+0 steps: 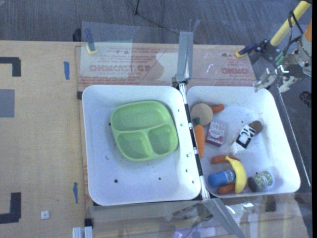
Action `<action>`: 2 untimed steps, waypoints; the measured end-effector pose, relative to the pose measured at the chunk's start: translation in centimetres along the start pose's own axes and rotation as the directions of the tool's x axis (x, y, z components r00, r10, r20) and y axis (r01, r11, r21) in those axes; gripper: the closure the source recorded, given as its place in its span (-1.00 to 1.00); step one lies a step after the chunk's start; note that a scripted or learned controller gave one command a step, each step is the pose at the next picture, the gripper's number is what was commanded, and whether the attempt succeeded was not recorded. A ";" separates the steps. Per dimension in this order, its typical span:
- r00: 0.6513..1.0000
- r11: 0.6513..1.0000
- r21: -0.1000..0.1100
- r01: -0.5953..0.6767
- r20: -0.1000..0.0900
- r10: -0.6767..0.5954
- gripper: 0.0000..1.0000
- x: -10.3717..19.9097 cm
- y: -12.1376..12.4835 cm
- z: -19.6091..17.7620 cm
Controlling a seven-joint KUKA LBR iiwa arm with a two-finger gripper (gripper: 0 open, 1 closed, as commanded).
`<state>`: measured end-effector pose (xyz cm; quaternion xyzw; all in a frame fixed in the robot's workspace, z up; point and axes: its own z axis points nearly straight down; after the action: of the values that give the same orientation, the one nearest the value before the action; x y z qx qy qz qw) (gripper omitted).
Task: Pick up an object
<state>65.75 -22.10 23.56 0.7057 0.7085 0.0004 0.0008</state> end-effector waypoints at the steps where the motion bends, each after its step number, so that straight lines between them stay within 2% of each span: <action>1: 0.992 0.992 -0.003 0.129 0.001 -0.129 -1.00 6.9 -3.2 14.1; 2: 0.992 0.992 -0.002 0.129 0.001 -0.129 -1.00 6.9 -3.2 14.1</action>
<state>62.55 -15.26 9.46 0.6585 0.7525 0.0008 0.0019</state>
